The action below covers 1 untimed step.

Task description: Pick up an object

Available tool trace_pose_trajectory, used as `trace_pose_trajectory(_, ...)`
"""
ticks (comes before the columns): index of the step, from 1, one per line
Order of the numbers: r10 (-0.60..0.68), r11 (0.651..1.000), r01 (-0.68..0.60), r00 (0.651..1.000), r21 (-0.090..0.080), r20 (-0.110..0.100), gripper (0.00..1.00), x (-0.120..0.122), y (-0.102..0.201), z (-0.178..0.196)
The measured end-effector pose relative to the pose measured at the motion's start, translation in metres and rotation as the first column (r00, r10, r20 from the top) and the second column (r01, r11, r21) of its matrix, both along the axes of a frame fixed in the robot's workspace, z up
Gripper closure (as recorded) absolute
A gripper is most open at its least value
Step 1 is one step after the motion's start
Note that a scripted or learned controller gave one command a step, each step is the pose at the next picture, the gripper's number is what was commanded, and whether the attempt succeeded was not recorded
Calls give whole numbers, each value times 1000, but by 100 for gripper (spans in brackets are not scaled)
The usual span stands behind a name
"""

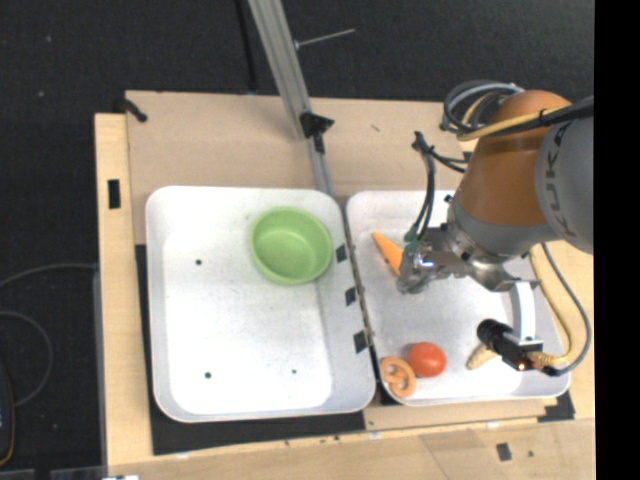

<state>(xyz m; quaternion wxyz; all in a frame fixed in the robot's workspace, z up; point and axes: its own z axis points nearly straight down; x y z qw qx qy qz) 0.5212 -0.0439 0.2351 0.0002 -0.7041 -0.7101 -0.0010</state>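
Jaws you can't judge from this angle, since the wrist hides them, but your gripper (413, 273) sits low just beside the carrot (388, 250) in the right bin (450, 393), apparently lined up for it, while the tomato (427, 359) lies nearer the front rim.

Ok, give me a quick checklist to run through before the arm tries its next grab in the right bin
1. Gripper over the right bin: ok.
2. Target nearby: ok, the orange carrot-like piece lies just left of the gripper.
3. Object between the fingers: cannot tell.
4. Other picks available: ok, a red tomato-like ball and a tan pretzel-like piece touch near the front edge.
5. Green bowl out of the way: ok, it sits in the left bin.
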Motion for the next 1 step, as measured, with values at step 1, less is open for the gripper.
trace_pose_trajectory(1, 0, 1000, 0, 1000, 1, -1, 100, -4, 43, 3)
